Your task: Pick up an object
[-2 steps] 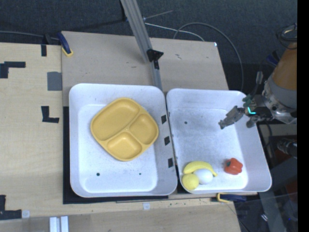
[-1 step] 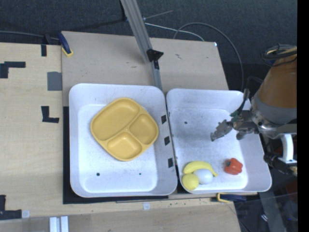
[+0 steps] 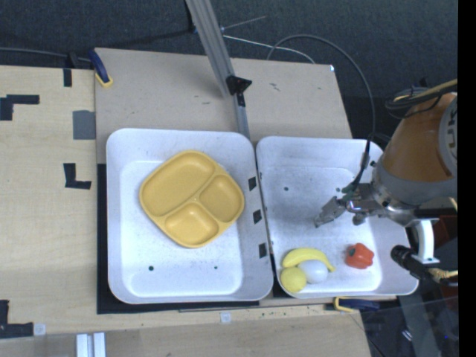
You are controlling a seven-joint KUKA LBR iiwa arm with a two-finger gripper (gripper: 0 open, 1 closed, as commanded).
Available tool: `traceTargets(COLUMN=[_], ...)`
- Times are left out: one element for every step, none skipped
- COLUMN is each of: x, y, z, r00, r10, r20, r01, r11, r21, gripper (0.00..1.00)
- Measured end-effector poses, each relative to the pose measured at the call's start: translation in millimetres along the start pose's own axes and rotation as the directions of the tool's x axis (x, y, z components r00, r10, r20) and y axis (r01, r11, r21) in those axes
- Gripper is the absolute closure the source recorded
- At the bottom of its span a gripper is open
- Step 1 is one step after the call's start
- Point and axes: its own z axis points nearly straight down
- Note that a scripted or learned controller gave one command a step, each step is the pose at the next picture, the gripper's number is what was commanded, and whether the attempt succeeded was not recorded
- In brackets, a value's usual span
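While the arm reached in from the right, its pincer hung low over the middle of the right bin, tips pointing left and down toward bare white floor. Whether it was released or clenched I could not tell; nothing showed between its tips. Along that bin's front edge lay a yellow banana, with a yellow lemon and a white ball touching it, and a red pepper just to the right, apart from them. All lay near the pincer but clear of it. A yellow divided plate sat in the left bin on the tabletop.
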Motion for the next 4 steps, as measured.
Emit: traceTargets(x=[7,7,12,13], y=[-3,-2,6,6], z=[63,50,4,-49], r00=[1.000,1.000,1.000,1.000], r10=[0.000,-0.001,-0.001,-0.001], r20=[-0.001,-0.002,0.001,0.002], r01=[0.000,0.001,0.001,0.001], r11=[1.000,1.000,1.000,1.000], r21=[0.003,-0.002,-0.009,-0.010], gripper=[0.00,1.00,1.00,1.00])
